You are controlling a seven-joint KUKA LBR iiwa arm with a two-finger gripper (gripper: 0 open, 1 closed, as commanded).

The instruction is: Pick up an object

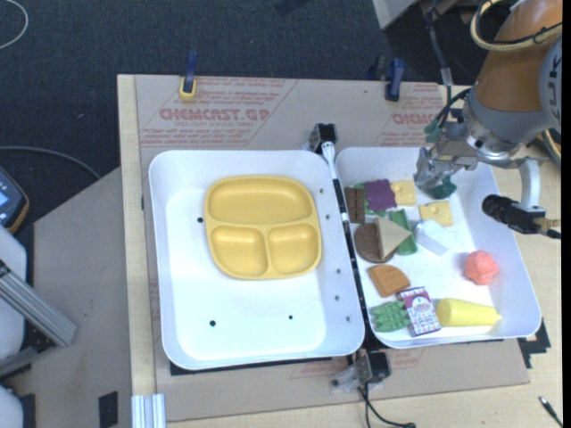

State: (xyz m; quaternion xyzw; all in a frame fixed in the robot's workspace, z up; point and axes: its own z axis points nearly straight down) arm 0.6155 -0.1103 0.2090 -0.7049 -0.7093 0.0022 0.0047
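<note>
Near edge, right bin: held a green piece, a small printed carton and a yellow wedge-shaped block, close together along the front wall.
Just behind: an orange-brown biscuit-shaped piece toward the divider; a pink lump apart from the rest, toward the outer wall.
Mid bin: a brown round piece with a tan wedge against it, a white block beside them, all touching or nearly so.
Far part of bin: a purple piece, a dark brown bar, and two pale yellow cheese-like squares.
Left bin: carried a yellow three-compartment tray, lying flat.
Gripper: poised over the far corner of the right bin, just above the yellow squares.
Fingers: state could not be told; nothing seen between them.
Task object: none yet taken; all pieces lying in the right bin.
Handling, judged: toy food, likely light and stiff plastic, possibly slick.
Recommended hold, judged: the pink lump, being clear of neighbours, across its middle; the clustered pieces risk a jammed or glancing grasp.
Worktop: board clamped at the far edge.
</note>
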